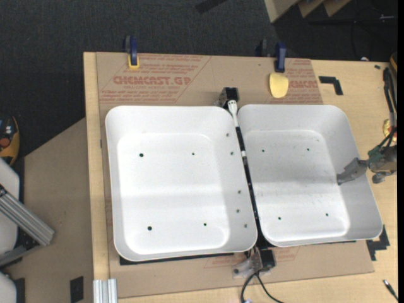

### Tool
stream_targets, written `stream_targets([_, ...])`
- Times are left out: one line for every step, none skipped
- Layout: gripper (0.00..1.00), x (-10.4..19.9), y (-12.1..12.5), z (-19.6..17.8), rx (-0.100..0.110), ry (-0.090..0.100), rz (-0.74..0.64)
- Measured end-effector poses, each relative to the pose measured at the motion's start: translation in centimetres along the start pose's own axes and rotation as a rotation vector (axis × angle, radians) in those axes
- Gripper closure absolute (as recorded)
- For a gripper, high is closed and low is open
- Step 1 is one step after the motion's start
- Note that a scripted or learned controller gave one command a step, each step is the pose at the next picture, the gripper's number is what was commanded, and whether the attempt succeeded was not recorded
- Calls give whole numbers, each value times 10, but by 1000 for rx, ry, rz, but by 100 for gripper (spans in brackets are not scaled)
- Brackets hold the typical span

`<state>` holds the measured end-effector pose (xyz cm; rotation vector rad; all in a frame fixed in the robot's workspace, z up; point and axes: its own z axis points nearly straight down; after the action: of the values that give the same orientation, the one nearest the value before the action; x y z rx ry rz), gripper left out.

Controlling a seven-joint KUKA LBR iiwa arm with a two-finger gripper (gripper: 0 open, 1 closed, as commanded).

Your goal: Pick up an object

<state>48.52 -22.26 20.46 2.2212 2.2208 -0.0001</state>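
Two white bins [173, 122], side by side

- Both bins [173, 122] looked like smooth white plastic, faintly glossy.
- The board [98, 93] was matt brown (printed red).
- The floor [57, 17] looked dark and rough.

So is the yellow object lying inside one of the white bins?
No, the yellow object lies on the brown board behind the right bin, outside its rim.
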Motion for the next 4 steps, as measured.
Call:
stream_targets([0, 71, -4, -104, -12, 0, -9])
stream_targets([0, 41, 3, -282, -21, -8, 0])
stream_targets([0, 185, 19, -167, 12, 6, -16])
stream_targets([100, 176, 20, -184, -4, 0, -1])
